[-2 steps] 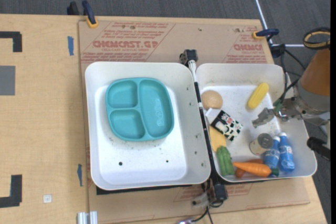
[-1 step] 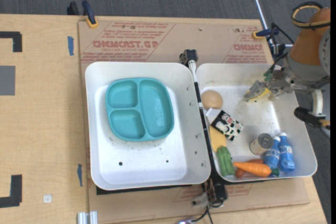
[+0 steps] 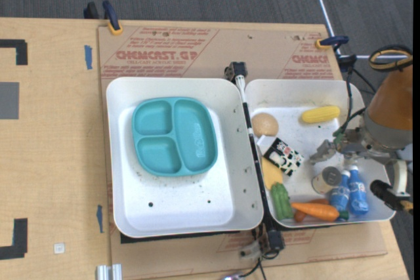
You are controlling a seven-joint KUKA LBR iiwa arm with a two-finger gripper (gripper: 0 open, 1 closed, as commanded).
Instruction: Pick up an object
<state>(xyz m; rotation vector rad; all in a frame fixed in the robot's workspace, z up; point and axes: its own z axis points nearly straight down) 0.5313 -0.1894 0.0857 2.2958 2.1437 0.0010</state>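
Gripper (image 3: 341, 157) low in right bin (image 3: 289, 90), lower right of frame.
Finger state unreadable; blue bottle (image 3: 357, 191) lies just below it, long axis roughly vertical.

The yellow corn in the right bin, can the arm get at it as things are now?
Probably yes. The yellow corn lies alone on bare floor near the right bin's far wall, nothing on top, and the pincer hangs just nearer.

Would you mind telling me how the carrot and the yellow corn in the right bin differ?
The carrot is orange and tapered; the yellow corn is blunt-ended. The carrot lies by the bin's near wall beside a green vegetable; the corn lies alone near the far wall. Both lie flat, roughly left-to-right.
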